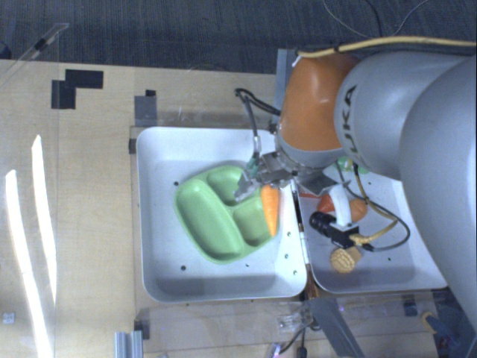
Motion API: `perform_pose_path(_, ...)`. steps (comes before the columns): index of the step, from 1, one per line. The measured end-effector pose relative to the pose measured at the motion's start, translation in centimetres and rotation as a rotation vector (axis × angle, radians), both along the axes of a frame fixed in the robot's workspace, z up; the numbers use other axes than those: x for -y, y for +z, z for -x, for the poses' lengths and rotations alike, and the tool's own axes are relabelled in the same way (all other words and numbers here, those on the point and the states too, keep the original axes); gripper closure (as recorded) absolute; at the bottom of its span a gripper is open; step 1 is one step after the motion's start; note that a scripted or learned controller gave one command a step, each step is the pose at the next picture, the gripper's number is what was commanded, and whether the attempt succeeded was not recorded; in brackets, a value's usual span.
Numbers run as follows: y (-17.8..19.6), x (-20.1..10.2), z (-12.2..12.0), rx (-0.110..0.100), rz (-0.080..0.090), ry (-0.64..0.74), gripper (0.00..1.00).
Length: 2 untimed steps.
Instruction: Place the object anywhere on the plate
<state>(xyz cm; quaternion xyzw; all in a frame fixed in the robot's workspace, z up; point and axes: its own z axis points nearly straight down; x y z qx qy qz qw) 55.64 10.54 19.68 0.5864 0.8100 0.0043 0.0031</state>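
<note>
A green divided plate (212, 215) lies in the left white bin (160, 259). An orange carrot-like object (270, 209) lies lengthwise along the plate's right edge, partly over the right compartment. My gripper (253, 179) hangs over the plate's upper right part, just above and left of the carrot's top end. The wrist and arm hide the carrot's top end, and I cannot tell whether the gripper touches it.
The right bin (387, 274) holds a tan round ridged item (343, 259) near its front and a red-and-white item (349, 204) farther back. The grey arm covers much of the right bin. The wall between the bins runs just right of the carrot.
</note>
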Motion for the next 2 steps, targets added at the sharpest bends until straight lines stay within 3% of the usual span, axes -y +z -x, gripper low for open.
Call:
perform_pose_path(1, 1.14, 0.04, -0.20, 0.005, -0.002, 0.001, 1.00)
perform_pose_path(2, 1.14, 0.03, -0.19, 0.005, -0.002, 0.001, 0.00)
